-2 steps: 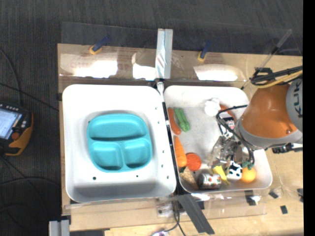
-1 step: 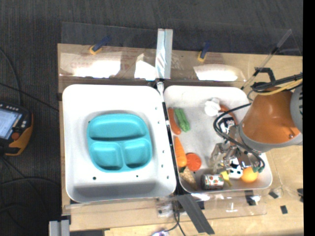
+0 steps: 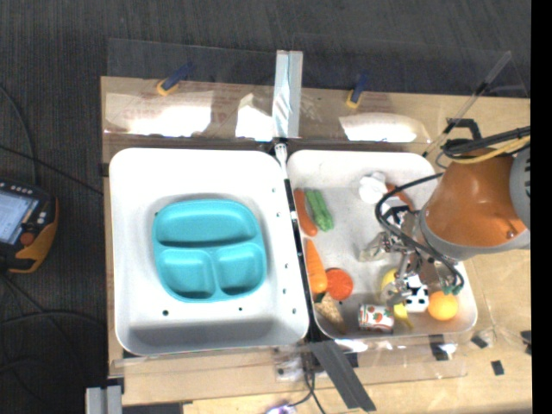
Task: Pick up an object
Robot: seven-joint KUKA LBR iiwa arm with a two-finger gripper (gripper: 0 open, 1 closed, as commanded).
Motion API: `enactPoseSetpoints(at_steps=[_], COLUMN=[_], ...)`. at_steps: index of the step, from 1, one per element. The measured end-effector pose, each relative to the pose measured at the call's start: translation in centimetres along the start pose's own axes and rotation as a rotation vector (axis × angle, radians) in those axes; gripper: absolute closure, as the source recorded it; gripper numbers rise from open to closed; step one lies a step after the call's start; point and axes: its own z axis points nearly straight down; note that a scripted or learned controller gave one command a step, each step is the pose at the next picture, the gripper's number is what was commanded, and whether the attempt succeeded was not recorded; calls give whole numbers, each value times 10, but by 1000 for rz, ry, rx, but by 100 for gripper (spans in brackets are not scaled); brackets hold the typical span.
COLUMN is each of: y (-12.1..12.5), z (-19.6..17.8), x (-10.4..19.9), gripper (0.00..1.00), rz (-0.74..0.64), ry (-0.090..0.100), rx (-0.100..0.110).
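While the arm's orange band (image 3: 470, 201) hangs over the right bin (image 3: 345, 166), the end effector (image 3: 398, 253) sits low among the clutter near the bin's near-right corner, and whether it is apart or together I cannot tell, since cables and the wrist cover much of it. Nothing can be seen between its tips, so the pick looks not yet made; by my reading the task is at the reaching or closing stage, with the grasp and the lift both left to do. Just beside the end effector lie a black-and-white die (image 3: 417, 297), a small yellow piece (image 3: 390, 281) and an orange ball (image 3: 443, 306), any of which could be the target. A little nearer and to the left is a small can (image 3: 376, 317) with a red and white label; its printing is too small to read. Further left in the same bin rest a red tomato-like ball (image 3: 338, 283), a carrot (image 3: 316, 268) and, toward the far side, a green pod (image 3: 320, 210) next to an orange-red strip (image 3: 303, 214), with a white crumpled thing (image 3: 373, 185) near the far wall. The left bin (image 3: 129, 231) holds a teal divided tray (image 3: 209, 248). Off the desk (image 3: 517, 335), on the dark floor at far left, is a handheld pendant (image 3: 21, 224) whose screen text is illegible. No brand is legible anywhere.
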Motion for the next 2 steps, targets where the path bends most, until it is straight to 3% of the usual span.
enactPoseSetpoints(at_steps=[2], y=[17], z=[1], x=[-6], gripper=[0], rz=[-89], ry=[8], rx=[3])
